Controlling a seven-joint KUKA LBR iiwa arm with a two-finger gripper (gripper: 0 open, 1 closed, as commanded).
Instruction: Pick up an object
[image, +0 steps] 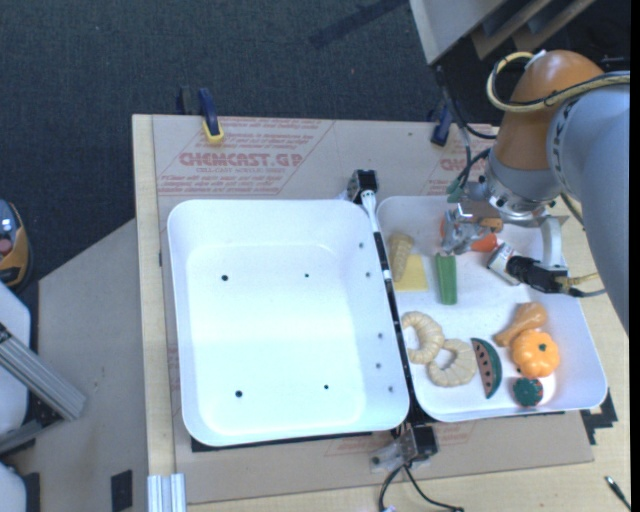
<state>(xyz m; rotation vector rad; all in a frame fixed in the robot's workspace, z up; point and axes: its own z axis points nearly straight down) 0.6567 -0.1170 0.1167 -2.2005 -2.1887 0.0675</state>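
1. The gripper (458, 237) hangs over the far part of the right bin (575, 385), below the grey arm (590, 120) with its orange band (535, 95).
2. Whether its fingers are apart or together cannot be told; they are small and blurred against the bin floor.
3. Directly beneath the gripper lies a green cucumber-shaped piece (446, 278), its far end just at the fingertips; contact cannot be judged.
4. Just beside the gripper, toward the arm, sits a small orange piece (484, 242), partly hidden.
5. A yellow wedge (405, 263) lies near the cucumber-shaped piece, close to the wall between the 2 bins.
6. Nearer the camera lie 2 pale ring-shaped pastries (437, 350), touching each other.
7. Next to them is a watermelon slice (486, 367), then an orange pumpkin (535, 353) with a lighter orange piece (527, 320) beside it and a small green item (527, 391) at the near rim.
8. The left bin (190, 230) sits against the right one on a brown board (160, 170).
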